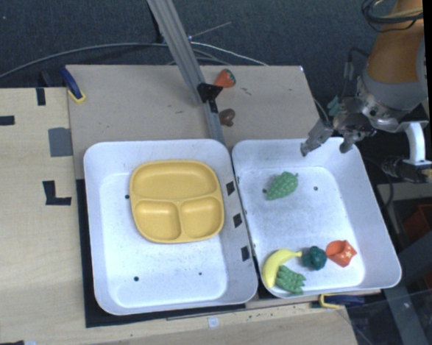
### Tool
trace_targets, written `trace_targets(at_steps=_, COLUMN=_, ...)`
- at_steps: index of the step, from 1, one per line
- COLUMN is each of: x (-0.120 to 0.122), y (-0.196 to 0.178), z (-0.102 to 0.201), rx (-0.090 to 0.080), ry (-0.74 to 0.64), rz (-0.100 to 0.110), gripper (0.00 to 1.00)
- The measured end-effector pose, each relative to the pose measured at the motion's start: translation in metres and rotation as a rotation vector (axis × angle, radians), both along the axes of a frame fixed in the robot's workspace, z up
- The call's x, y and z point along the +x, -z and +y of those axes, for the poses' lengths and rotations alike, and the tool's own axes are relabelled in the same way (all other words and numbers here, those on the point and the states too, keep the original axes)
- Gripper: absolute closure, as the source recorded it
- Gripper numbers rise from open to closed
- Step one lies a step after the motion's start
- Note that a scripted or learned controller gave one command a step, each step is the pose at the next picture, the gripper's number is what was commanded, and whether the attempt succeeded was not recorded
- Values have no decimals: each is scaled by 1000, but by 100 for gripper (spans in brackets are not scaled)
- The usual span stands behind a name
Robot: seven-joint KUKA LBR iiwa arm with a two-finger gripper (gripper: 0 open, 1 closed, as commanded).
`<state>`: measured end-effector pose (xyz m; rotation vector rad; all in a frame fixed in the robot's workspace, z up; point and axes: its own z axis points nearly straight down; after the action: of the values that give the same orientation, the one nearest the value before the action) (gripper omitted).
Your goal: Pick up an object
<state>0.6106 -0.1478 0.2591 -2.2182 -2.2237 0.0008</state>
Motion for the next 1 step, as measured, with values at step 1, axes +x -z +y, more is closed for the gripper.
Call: trace_targets(at_steps=1, x=0, y=0, z=0, rx=0, ry=0, rz=0, gripper=0)
